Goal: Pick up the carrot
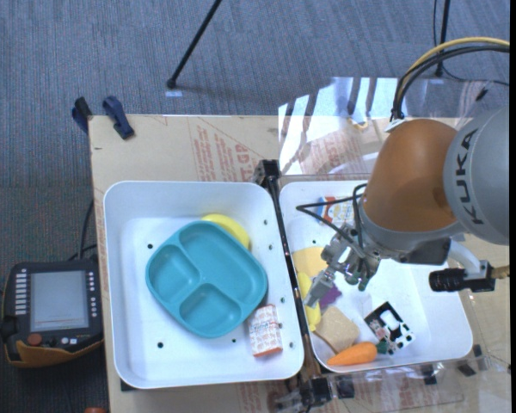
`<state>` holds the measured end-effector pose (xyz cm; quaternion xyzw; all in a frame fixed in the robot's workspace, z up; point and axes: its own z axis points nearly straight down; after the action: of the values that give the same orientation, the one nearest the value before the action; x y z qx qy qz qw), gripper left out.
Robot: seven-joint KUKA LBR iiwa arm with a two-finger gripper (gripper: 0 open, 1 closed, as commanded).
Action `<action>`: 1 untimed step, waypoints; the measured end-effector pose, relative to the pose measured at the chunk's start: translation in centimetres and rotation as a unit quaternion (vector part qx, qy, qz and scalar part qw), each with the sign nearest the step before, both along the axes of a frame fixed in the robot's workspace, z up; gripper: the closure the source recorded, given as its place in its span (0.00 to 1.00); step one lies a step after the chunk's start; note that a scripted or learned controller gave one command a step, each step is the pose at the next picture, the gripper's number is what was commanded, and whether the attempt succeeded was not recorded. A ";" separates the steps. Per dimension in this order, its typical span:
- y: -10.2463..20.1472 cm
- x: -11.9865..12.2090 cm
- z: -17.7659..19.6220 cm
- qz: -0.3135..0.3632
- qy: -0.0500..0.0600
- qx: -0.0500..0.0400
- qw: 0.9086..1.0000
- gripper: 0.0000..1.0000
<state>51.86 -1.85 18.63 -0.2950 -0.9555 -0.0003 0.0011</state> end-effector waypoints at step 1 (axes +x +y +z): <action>1.1 5.1 0.0 -0.165 0.000 -0.001 0.986 0.00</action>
<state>56.97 -0.72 18.66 -0.4483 -0.8939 0.0005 0.0007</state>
